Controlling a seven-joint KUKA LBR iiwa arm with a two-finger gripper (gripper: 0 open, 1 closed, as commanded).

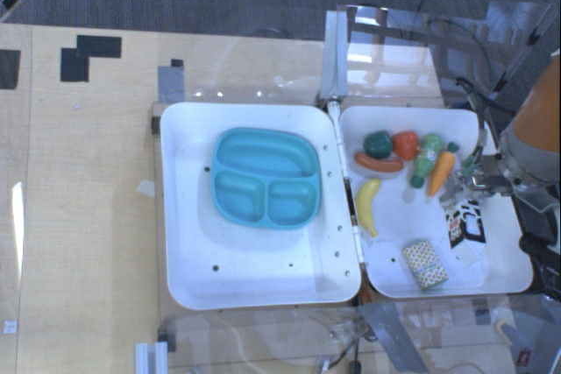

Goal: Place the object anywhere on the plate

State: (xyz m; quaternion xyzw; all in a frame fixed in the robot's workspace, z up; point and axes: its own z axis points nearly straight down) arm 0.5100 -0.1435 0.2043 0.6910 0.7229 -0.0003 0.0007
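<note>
A light blue divided plate (266, 177) lies in the middle of the left bin (188, 215), with nothing on it. The right bin (500, 271) holds toy food: a yellow banana (367, 204), an orange carrot (441, 173), a green cucumber-like piece (425, 160), a red tomato (406, 144), a dark green pepper (379, 144) and a red sausage (379, 162). A patterned block (425, 264) lies near that bin's front. My gripper (466, 180) sits low at the right bin's right side, just right of the carrot. Nothing visibly hangs from it.
A black-and-white card (465, 223) lies on the right bin's floor below the gripper. A raised divider (344, 188) separates the two bins. Cables and a metal frame (386, 22) stand behind the right bin.
</note>
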